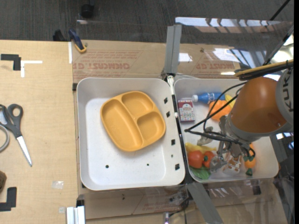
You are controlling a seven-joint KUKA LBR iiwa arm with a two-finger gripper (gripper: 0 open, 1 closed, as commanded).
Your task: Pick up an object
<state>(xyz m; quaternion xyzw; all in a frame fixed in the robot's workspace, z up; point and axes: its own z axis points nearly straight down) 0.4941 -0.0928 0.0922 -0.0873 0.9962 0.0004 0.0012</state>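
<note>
Orange-banded arm [256, 108] reaches down, pincer [227, 158] among right-bin toys [200, 160].

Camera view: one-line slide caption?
Gripper low among toys in right bin; yellow divided plate in left bin.

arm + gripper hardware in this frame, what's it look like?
The arm is grey with a broad, rounded orange band above the wrist. Thin black cables loop beside it. The gripper is a small metallic assembly beneath the band, over the right bin.

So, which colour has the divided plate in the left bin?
Yellow-orange all over: the divided plastic plate, seen clearly in the camera view.
</note>
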